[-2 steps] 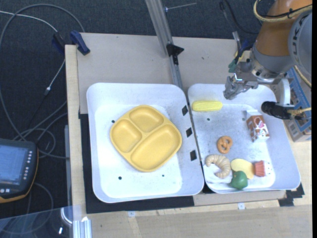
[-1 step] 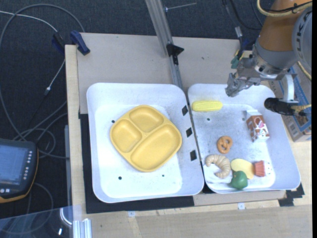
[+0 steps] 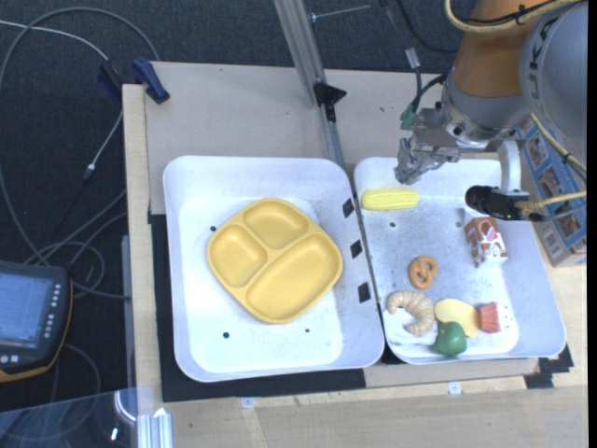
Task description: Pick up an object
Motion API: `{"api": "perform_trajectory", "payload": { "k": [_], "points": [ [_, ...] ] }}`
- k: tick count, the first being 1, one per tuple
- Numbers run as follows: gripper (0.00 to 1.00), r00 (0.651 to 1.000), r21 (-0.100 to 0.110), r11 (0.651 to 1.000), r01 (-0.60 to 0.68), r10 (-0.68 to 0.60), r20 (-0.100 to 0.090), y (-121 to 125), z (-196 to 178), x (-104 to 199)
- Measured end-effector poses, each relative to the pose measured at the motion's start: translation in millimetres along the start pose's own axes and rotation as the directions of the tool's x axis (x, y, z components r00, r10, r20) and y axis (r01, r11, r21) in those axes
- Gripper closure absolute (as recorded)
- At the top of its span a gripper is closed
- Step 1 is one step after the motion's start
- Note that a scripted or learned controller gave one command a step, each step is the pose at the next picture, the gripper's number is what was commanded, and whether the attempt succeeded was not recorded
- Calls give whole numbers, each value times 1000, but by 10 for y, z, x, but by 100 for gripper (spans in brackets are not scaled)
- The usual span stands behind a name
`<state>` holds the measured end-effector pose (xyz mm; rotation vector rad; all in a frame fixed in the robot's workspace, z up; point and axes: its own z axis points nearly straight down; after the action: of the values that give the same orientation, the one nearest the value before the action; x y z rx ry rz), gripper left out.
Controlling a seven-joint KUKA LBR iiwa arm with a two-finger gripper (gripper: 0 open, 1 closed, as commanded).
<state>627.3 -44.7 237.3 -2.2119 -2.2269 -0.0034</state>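
I have the gripper (image 3: 408, 171) low at the far edge of the right bin (image 3: 532, 329), just above the corn (image 3: 389, 200). Whether it is open or closed I cannot tell, and I see nothing held. I think I am reaching now. Next I must go down over the corn and squeeze.
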Motion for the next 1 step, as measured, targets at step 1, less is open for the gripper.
{"api": "perform_trajectory", "payload": {
  "k": [1],
  "points": [
    [100,1000,1,1000,0,0,0,-121,-100,533]
  ]
}}
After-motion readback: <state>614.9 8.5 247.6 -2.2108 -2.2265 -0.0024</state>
